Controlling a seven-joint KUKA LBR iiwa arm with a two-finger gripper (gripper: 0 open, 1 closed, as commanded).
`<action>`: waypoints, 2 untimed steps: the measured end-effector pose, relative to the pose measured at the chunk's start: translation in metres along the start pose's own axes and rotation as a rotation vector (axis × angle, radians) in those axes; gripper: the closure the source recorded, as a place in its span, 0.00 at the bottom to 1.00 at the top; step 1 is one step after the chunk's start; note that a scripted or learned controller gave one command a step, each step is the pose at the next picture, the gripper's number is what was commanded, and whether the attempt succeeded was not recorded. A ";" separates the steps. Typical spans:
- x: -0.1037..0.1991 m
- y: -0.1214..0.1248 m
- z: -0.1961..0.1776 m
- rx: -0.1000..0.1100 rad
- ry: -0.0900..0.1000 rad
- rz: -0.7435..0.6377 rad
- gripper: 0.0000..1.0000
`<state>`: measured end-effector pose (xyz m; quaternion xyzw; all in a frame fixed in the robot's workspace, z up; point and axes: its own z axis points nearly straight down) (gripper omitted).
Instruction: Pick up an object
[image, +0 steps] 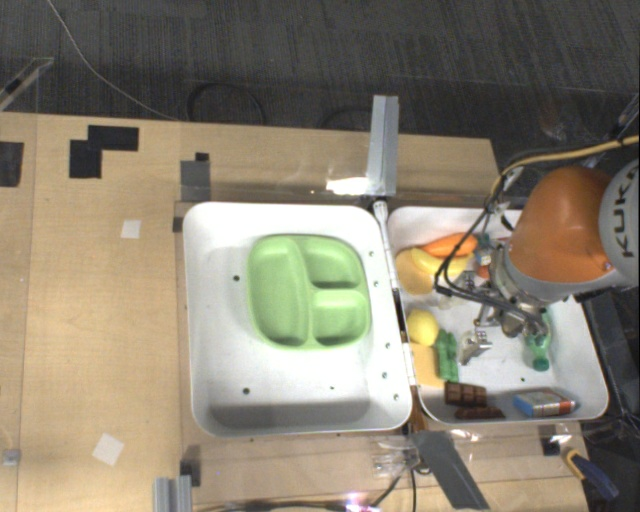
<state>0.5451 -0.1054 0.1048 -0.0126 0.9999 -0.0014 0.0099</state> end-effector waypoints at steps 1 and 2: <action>0.006 0.016 0.008 0.005 -0.011 -0.038 0.00; 0.035 0.009 0.008 0.001 -0.015 0.023 0.00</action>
